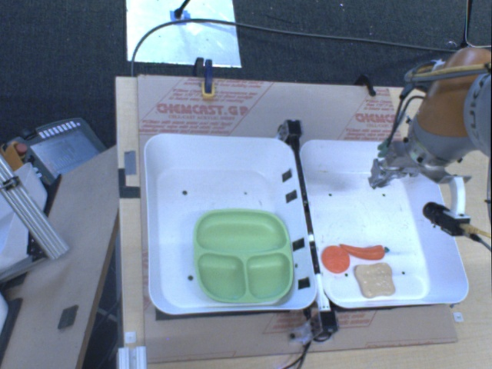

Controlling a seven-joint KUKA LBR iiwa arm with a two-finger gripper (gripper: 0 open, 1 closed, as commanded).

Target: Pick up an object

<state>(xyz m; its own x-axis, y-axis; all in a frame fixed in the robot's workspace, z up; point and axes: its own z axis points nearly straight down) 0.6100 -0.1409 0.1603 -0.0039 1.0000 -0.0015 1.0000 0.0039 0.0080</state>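
The grey two-finger gripper (378, 178) hangs over the far part of the right shallow white bin (438, 294), its tips pointing down toward the bin floor near the back wall. Whether it is clenched or released cannot be told from this slanted view; nothing shows in its grasp. Behind it the grey arm with the orange band (453, 102) reaches in from the right edge, with a black fitting jutting out just below the wrist over the bin's right side.

Well apart from the gripper, near the front wall of the same bin, lie the things to pick. A flat orange round piece with a long orange tail, like a toy carrot (350, 255), rests on the bin floor close to the divider. Just beside it, toward the front, sits a tan toast-shaped slice (374, 280), touching or nearly touching the orange piece.

In the left shallow white bin (165, 160) a light green plastic tray with three compartments (242, 255) lies flat near the front right corner. Both bins rest on a brown cardboard sheet with red lettering (231, 102).
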